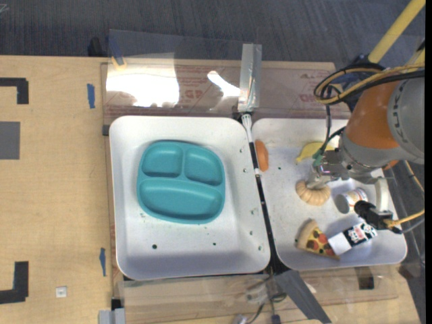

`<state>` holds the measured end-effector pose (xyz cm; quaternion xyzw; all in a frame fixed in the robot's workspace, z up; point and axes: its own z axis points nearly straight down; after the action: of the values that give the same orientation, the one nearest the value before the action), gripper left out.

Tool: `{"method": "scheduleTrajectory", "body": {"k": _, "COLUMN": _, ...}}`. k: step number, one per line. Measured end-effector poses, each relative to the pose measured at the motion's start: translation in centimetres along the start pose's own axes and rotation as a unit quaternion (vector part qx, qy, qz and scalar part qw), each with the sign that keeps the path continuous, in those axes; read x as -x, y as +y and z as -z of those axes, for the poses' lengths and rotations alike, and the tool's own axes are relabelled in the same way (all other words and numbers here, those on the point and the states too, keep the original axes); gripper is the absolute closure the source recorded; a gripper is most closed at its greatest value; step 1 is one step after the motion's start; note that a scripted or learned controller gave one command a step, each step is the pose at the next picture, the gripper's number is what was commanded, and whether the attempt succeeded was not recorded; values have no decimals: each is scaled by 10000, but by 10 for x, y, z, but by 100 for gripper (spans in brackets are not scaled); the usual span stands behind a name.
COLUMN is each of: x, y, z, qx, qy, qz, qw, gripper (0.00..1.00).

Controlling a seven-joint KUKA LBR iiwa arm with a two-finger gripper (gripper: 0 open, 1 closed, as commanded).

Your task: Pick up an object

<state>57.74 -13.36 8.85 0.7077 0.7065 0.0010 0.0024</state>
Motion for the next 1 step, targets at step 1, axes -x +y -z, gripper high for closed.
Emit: {"method": "scheduleTrajectory", "body": {"k": 1, "x": -1, "y": 2, "z": 2, "qx": 27, "qy": 0, "qz": 8, "qw": 10000, "gripper": 0}}
